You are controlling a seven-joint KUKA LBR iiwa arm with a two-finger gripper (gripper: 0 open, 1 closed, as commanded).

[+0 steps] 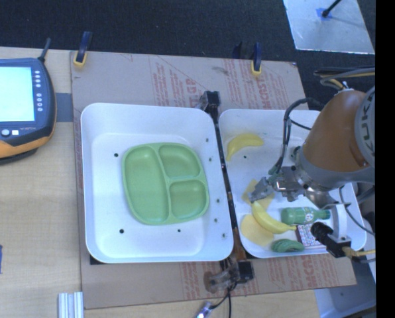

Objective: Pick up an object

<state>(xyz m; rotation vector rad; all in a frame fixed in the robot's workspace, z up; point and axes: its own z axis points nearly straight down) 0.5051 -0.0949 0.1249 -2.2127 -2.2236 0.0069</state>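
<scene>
Left bin (105, 177): centre taken up by a green divided tray (166, 183); a bare white margin is left all round it, widest along the left and near sides.

Right bin (250, 119): far-left part occupied by one yellow banana (244, 142), with bare floor seen just beyond and right of it. The near half is crowded: a second banana (269, 220), a flat yellow piece (250, 230), a green bottle (303, 214) and a green item (287, 246) lie close together, some possibly touching.

The bin's right side is overhung by the arm (337, 141) and gripper (264, 189). Between the bins, passage is narrowed by the divider rail (223, 177).
</scene>
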